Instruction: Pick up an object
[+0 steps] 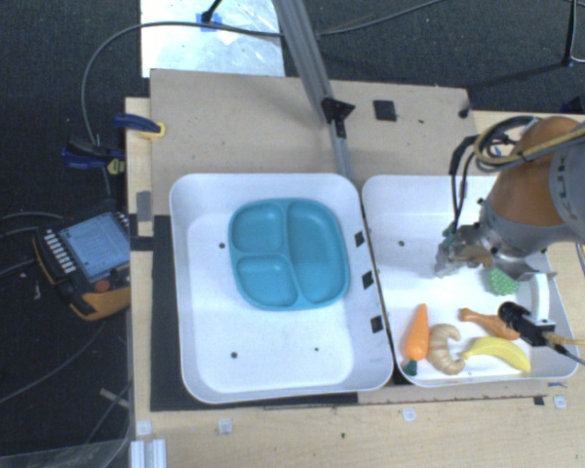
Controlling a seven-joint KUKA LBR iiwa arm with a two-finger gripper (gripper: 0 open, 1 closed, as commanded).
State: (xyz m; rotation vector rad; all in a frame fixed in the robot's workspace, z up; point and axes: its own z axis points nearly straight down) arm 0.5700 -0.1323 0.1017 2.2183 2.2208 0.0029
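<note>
Objects are sitting bunched at the near end of the right bin [400, 208]: carrot [416, 332], banana [497, 353], tan piece [446, 347], orange piece [486, 320], green item [501, 281]. Gripper [455, 256] is hanging low over the bin floor just beside the green item; cannot tell its opening. Blue divided plate [289, 253] is lying in the left bin [200, 291].

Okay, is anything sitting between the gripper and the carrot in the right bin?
Nothing visible does. The gripper is over bare bin floor up and right of the carrot; the banana lies off to the right.
</note>
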